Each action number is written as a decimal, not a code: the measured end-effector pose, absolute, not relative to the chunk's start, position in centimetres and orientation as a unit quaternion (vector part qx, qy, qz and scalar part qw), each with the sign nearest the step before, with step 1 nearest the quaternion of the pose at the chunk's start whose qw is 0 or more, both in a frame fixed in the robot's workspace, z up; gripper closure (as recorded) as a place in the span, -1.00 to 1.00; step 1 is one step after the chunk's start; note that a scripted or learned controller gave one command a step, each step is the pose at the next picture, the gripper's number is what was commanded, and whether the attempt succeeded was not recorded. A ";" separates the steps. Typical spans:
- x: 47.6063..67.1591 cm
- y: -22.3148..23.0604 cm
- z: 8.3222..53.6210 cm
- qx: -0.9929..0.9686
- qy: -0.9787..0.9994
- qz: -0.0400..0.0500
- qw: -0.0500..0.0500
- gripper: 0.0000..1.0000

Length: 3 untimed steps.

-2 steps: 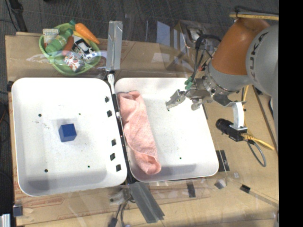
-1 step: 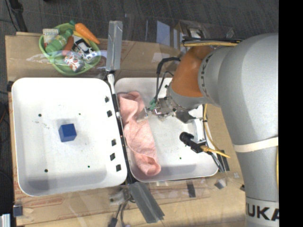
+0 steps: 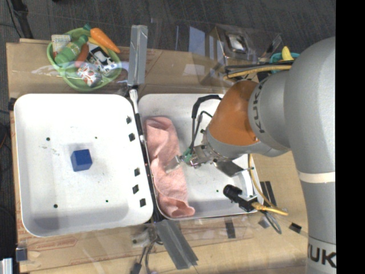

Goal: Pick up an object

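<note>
This is a robotics lab. A grey KUKA arm point(image 3: 296, 113) reaches over two white bins point(image 3: 34, 153) on a taped cardboard-topped surface point(image 3: 171, 67). A green bowl of toy food point(image 3: 85, 59) sits beside them, with cables on dark carpet point(image 3: 199, 4).

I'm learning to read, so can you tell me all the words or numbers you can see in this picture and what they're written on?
"KUKA" in part, in dark letters on the grey arm beside the orange band.
"KUK", cut off at the picture's edge, low on the arm's base.
The packets in the green bowl carry print, too small and blurred to read.
The blue cube, the pink cloth and the white bins show no writing.
</note>
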State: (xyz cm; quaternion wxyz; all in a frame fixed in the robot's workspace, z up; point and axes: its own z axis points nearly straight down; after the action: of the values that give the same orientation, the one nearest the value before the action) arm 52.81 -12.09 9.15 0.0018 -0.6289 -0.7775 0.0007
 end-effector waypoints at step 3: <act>58.7 -10.7 11.4 -0.668 -0.744 0.001 0.002 -1.00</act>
State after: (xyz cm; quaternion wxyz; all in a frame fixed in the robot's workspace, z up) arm 58.71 -10.68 11.45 0.0016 -0.6678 -0.7443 0.0008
